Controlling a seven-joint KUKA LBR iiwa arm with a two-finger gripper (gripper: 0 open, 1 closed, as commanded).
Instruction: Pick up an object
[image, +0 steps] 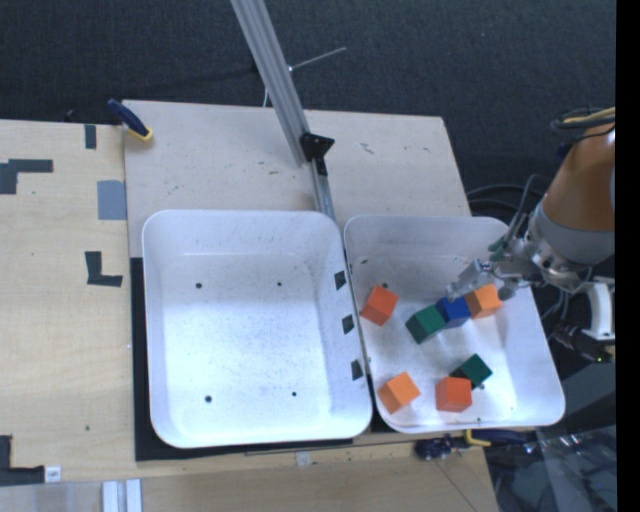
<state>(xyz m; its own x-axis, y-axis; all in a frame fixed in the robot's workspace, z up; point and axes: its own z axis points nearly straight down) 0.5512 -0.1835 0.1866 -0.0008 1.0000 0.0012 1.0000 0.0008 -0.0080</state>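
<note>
**My claw low over the blue cube in the right bin**

The small blue cube (456, 309) lies near the middle of the right shallow white plastic bin (530, 400), squeezed in a short row: a dark green cube (426, 323) touches it on the left and a pale orange cube (484, 300) sits tight against it on the right. My claw (482, 277) hangs just above that row, its metal tip over the seam of the blue and orange cubes. Whether I am clenched, released or gripping anything, I cannot tell; nothing shows clearly between my tips.

Further out in the same bin, an orange cube (379, 304) rests alone near the left wall. Toward the front edge lie another orange cube (399, 391), a red-orange cube (453, 394) and, just beside and behind that one, a second dark green cube (473, 370).

My grey arm with its orange band (580, 190) comes in from the right. The left white bin (160, 260) sits alongside, touching the right one, both on the light wooden bench (60, 280). A slanted metal rail (275, 80) crosses the bench behind the bins.
</note>
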